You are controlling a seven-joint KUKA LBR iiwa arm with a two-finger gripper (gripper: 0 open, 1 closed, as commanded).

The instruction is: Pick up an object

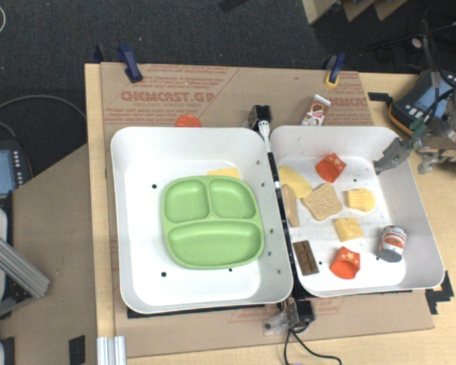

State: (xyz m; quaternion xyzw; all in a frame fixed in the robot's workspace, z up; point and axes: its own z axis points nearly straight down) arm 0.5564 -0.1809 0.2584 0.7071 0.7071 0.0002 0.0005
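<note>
So nothing's been picked up yet: the claw (386, 160) is parked at the right bin's (425, 268) far edge, grip state can't be told, and the red block (330, 167) sits untouched nearby.

The divided tray (211, 221) lies in the middle of the left bin (129, 204) on the worktop (99, 128). Right of the tray, across the seam, sits the right bin (429, 257). In it, nearest the tray, lie a long stick (290, 205) and, nearer the front, a bar (305, 257). Farther right of the tray lies a cracker (322, 201), then a can (393, 243) on its side. Behind the tray's far right corner a carton (316, 111) lies outside the bins.
</note>
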